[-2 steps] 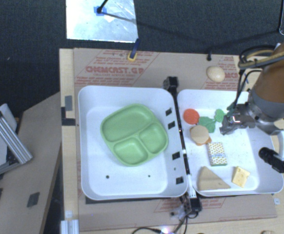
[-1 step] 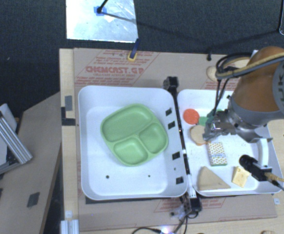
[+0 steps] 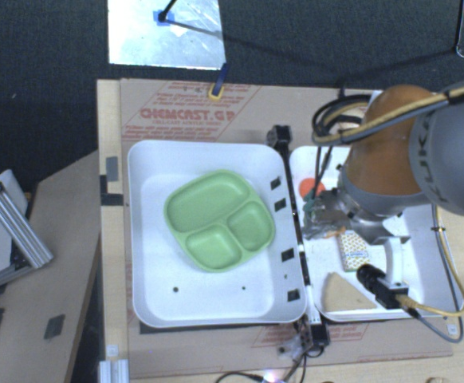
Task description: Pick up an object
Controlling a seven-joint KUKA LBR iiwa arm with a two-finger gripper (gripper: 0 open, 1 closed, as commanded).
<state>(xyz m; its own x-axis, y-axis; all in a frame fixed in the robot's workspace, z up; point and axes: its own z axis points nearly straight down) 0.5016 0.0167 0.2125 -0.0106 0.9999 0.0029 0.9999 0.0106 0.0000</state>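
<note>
End effector (image 3: 321, 218) low in rt bin (image 3: 423, 306)

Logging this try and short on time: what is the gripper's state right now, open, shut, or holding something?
Gripper: cannot be told. It is down in the shallow white right bin, beneath the grey arm's orange band.

The scene was evenly and fairly brightly lit from above, with a cool, slightly washed-out cast. The shallow white left bin (image 3: 148, 214) was close to overexposed, its walls showing little shading. The square silvery foil sheet (image 3: 167, 24) at the top threw back patchy glare. The pale green three-compartment plastic plate (image 3: 220, 220) cast only a faint, soft shadow. The large grey and orange robot arm (image 3: 411, 158) looked soft and slightly blurred. Overall detail was grainy, and small items were hard to resolve.
</note>
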